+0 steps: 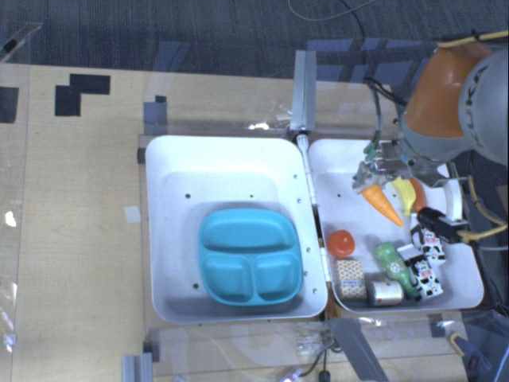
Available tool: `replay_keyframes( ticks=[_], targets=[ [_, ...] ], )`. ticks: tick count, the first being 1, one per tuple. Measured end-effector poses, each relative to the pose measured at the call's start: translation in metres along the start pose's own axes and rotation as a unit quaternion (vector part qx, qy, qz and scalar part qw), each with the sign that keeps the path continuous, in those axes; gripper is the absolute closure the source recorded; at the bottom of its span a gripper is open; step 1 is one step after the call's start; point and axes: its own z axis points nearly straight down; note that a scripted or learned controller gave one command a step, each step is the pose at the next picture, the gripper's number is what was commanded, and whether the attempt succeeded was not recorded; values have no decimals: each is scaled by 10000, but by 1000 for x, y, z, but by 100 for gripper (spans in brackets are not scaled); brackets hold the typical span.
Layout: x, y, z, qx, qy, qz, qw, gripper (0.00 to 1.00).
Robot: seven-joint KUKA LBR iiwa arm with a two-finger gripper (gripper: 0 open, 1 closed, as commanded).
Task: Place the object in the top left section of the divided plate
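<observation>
Orange tapered carrot (383, 204), right bin (334, 161); pincer (372, 169) at its blunt end, grip state indiscernible. Blue divided plate (250, 255), left bin (179, 165).

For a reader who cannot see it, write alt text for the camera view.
The robot's hand hovers by an orange carrot in the cluttered right bin. The left bin holds a blue divided plate.
</observation>
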Motion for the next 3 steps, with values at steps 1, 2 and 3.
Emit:
replay_keyframes(
  ticks=[1, 2, 3],
  targets=[
    [94, -46, 1, 14, 0, -275, 9996, 100],
    [102, -98, -29, 6, 2, -2359, 9718, 100],
    [125, -94, -116, -16, -8, -3711, 9286, 100]
  ],
)
